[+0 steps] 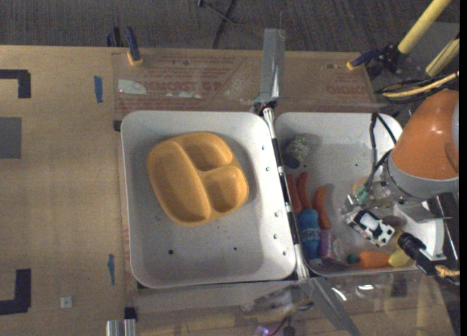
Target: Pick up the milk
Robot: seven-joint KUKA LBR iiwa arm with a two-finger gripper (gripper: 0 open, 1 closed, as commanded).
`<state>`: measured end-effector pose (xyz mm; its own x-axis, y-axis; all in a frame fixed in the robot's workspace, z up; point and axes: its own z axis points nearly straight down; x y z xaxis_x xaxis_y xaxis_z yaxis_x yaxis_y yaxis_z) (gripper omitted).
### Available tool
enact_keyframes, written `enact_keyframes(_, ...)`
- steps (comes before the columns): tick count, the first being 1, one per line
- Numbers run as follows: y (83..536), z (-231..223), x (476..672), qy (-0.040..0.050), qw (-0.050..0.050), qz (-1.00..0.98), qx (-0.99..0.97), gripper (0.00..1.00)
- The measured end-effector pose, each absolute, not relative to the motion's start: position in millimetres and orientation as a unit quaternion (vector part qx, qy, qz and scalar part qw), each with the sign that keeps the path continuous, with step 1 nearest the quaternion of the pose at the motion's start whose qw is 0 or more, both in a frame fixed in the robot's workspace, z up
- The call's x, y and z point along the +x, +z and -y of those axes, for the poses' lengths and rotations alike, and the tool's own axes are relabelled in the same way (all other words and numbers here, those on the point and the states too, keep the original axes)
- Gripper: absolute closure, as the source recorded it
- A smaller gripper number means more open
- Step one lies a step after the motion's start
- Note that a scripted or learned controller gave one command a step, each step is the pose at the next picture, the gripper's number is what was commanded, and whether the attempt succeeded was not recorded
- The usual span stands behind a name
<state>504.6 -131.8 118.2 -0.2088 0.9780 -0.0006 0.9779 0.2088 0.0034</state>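
- The light wooden worktop point(58, 203) is seen from above, with two shallow white plastic bins set side by side on it.
- The left white bin point(211, 254) is occupied by a yellow-orange divided plastic plate point(195, 177), lying towards its far left part.
- The right white bin point(336, 141) is partly covered on its right by the grey arm with the orange band point(432, 141).
- The claw point(368, 203) is seen low over the right part of that bin; whether it is apart or together cannot be told.
- The small white milk carton with black cow patches point(372, 228) is lying tilted just near of the claw.
- Orange carrot-shaped toys point(322, 206) and a blue bottle-shaped toy point(309, 229) are lying along the left side.
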Motion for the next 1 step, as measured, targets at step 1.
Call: enact_keyframes(1,228.7,76.4,527.3,-0.0003,0.000,-0.688,0.725,1.00)
